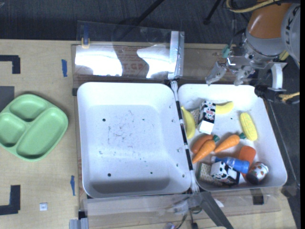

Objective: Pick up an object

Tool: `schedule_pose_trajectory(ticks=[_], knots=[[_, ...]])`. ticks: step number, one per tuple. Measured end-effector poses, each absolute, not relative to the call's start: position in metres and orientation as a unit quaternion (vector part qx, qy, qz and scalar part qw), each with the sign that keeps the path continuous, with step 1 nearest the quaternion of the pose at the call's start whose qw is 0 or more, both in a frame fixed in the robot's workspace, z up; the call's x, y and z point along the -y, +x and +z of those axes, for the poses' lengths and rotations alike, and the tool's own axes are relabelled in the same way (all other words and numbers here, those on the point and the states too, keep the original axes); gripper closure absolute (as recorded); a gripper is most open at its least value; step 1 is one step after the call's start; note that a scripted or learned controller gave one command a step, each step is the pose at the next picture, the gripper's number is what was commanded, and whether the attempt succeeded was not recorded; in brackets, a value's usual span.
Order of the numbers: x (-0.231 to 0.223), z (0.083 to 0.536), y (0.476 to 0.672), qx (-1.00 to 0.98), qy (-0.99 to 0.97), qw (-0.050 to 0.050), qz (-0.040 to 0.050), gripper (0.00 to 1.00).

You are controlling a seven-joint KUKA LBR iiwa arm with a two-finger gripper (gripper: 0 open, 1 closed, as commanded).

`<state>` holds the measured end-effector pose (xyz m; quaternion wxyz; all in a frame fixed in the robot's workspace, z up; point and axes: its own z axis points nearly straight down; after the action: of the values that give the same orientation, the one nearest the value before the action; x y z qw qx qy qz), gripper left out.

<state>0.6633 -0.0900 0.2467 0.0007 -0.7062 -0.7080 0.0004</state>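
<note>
My gripper [224,80] hangs above the back rim of the right bin [276,142], near its back left corner, open and with nothing between its fingers [212,76]. In that bin lie a banana [189,122], a black-and-white milk carton [207,116], a second yellow piece [224,107], a corn cob [249,126], two carrots [204,147] [227,142], an orange item [247,152], a blue bottle [237,165], a cow-patterned box [224,172] and a dark round toy [257,171]. All of them sit nearer the front than the gripper.
The left bin [95,99] adjoins the right one along a shared middle rim. A green divided plate [31,126] rests on the bench at far left. A clear plastic panel [128,56] stands behind the left bin. Cables hang near the arm at top right.
</note>
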Motion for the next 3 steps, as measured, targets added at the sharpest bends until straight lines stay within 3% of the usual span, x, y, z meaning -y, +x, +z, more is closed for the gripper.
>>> schedule_pose_trajectory(ticks=[1,2,3], knots=[[0.089,0.258,0.664,0.709,-0.705,-0.001,-0.0006,1.0],[0.089,0.257,0.664,0.709,-0.705,-0.001,-0.0003,0.0],[0.152,0.166,0.589,0.669,-0.744,0.0,0.0001,0.0]])
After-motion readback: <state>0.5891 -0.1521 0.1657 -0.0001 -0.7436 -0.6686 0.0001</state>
